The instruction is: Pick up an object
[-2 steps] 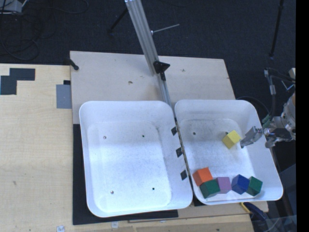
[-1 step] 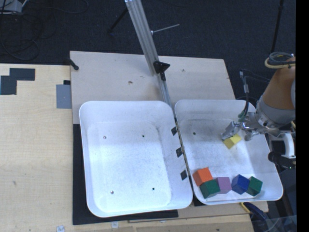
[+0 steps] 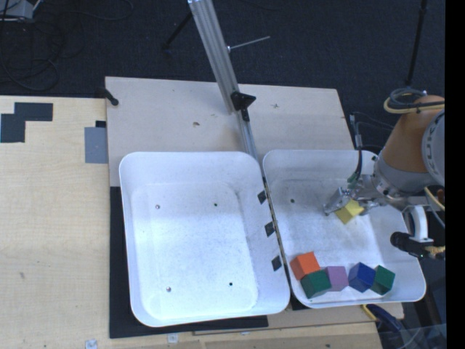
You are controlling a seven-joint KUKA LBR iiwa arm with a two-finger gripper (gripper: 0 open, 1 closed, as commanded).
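a small yellow block [image 3: 351,210] sits tilted in the right bin [image 3: 312,167], toward its right side and about midway between the far and near walls, right at the tip of the gripper [image 3: 341,204]; whether it is lifted off the floor cannot be told. along the near wall of the same bin lie an orange block [image 3: 305,263], a dark green block [image 3: 315,283] touching it, a purple block [image 3: 337,276], a blue block [image 3: 361,276] and a green block [image 3: 383,278] farthest right.

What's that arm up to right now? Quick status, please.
Gripper low over right bin, yellow block at its tip; grasp unconfirmed. Five other blocks along bin's near edge, out of the way.
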